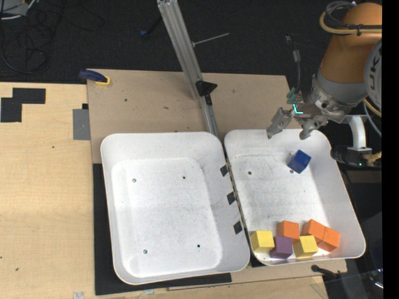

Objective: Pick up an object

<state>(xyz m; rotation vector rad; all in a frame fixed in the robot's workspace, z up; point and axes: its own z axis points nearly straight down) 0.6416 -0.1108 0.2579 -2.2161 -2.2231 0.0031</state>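
A blue cube (299, 161) lies in the far part of the right bin (274, 185). Along that bin's near edge sit two yellow cubes (262, 240), two orange blocks (323, 234) and a purple one (283, 246), packed close together. My gripper (293, 128) hangs over the bin's far rim, just above and behind the blue cube. Its two fingers (276, 124) stand spread and open, with nothing between them.
The left bin (162, 204) lies beside the right one, with black clips along their shared edge. A grey metal rail (187, 55) slants down from the back to the bins' junction. A small blue and yellow clamp (93, 76) rests at the bench's far left.
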